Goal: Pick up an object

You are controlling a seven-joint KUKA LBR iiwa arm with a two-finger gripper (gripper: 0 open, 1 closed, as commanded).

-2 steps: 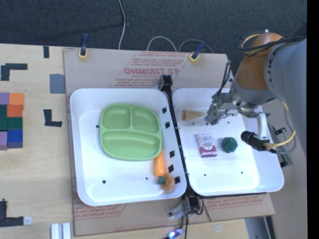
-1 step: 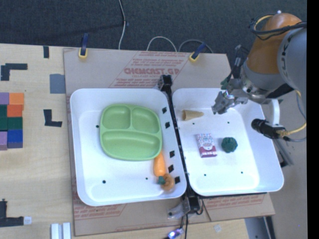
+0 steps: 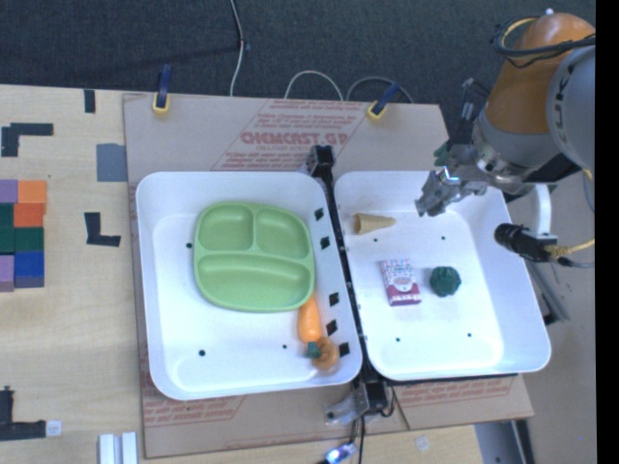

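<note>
Pincer (image 3: 432, 201) hovers over the right bin's (image 3: 503, 341) far edge, grip state impossible to tell, near the cone (image 3: 372, 223), with carton (image 3: 399, 282) and green ball (image 3: 445, 280) lying below.

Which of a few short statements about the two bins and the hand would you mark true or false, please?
1. The green divided plate lies in the left bin. True.
2. The carrot rests on top of the plate. False: it lies on the bin floor beside the plate's lower right edge.
3. The hand is over the right bin. True.
4. The small red and white packet sits in the left bin. False: it is in the right bin.
5. The dark green ball touches the cone-shaped piece. False: they lie well apart.
</note>
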